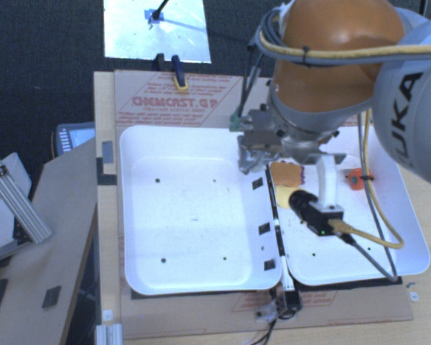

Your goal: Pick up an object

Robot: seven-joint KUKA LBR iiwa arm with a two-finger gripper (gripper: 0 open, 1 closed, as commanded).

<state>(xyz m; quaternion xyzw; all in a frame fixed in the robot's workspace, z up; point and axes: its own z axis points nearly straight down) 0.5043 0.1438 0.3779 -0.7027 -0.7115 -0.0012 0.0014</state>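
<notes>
The gripper (262, 153) is hanging low over the right bin (402, 254), by the divide between the bins; its opening cannot be told. Just beside it an orange-yellow object (286, 174) is lying in that bin, looking light and probably soft, best pinched across its narrow sides. A small orange piece (355, 180) is sitting farther right.

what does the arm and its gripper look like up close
The arm is grey with dark KUKA lettering, with a rounded orange band above the wrist. Yellow and grey cables loop around the band. The gripper is grey metal.
</notes>
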